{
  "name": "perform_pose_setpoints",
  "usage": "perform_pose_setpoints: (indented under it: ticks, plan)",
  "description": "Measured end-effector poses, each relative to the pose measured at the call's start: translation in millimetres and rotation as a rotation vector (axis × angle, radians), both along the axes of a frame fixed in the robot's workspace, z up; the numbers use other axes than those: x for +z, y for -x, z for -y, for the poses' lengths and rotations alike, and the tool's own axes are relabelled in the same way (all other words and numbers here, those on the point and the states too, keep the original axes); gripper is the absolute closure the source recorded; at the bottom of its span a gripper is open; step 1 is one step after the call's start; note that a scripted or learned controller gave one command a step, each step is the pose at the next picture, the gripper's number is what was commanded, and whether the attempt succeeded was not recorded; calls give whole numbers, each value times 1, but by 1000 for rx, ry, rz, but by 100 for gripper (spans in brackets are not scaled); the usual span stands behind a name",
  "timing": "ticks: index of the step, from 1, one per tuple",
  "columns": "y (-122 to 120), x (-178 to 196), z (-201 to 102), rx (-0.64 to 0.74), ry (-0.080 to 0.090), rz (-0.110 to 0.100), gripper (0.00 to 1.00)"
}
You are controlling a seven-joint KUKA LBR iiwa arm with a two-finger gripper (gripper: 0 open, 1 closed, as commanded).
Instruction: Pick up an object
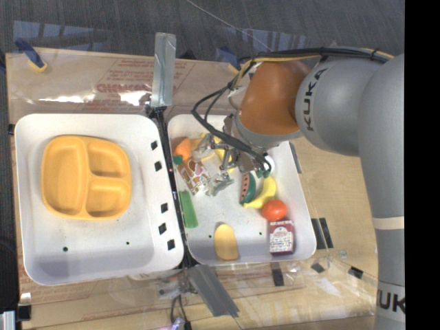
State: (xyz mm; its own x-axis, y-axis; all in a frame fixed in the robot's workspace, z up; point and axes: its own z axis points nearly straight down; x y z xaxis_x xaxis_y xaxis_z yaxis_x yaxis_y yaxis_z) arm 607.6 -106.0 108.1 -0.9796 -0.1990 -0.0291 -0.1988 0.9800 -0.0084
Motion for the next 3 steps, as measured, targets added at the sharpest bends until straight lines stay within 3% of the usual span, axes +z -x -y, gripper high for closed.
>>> perform_pose_setpoints:
  ticks: [1,2,3]
  plan:
    - [-26,0,-3,220,10,-5,0]
    - [-36,1,17,259,5,-4,0]
    - [-30,0,0,272,15,1,0]
